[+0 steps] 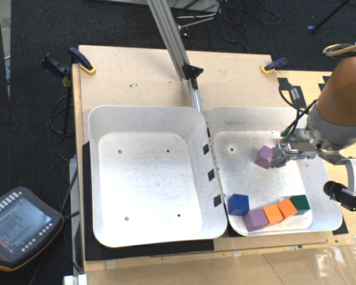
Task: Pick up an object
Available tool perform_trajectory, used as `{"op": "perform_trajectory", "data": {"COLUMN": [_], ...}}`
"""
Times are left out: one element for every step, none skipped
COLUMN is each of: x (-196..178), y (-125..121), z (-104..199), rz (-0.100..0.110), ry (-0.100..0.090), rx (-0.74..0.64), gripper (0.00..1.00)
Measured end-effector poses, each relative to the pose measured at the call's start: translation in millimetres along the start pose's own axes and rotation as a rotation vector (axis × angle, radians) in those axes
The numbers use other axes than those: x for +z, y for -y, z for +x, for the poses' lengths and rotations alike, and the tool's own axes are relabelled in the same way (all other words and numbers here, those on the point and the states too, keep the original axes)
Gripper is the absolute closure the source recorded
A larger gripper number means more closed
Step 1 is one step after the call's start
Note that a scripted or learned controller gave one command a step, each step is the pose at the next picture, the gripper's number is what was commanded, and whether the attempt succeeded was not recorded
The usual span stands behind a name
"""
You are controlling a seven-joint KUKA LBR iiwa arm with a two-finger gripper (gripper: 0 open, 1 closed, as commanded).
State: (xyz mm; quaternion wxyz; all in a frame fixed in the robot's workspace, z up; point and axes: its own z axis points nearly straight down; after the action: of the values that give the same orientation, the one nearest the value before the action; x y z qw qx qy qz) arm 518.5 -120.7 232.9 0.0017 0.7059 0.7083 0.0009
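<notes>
End effector [277, 157] at centre right of frame, in the right bin [237, 120], touching a light purple block [263, 157]; grip state indeterminate; four blocks [267, 211] lower right.

The arm [344, 108] runs off the right edge; the fingers [279, 158] seem partly hidden.

Four blocks [267, 212] in right bin [237, 129] (near edge).

We see a teach pendant [18, 227] on the floor far left of the tool, and blue-yellow clamps [82, 60] gripping the table [142, 79].
</notes>
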Motion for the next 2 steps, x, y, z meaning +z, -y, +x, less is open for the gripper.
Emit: {"op": "perform_trajectory", "data": {"x": [-8.9, -16.2], "y": [-31.0, -52.8], "z": [51.3, 100.4], "rz": [0.0, 0.001], "ry": [-0.002, -0.003], "rx": [-0.004, -0.005], "gripper": [1.0, 1.0]}}
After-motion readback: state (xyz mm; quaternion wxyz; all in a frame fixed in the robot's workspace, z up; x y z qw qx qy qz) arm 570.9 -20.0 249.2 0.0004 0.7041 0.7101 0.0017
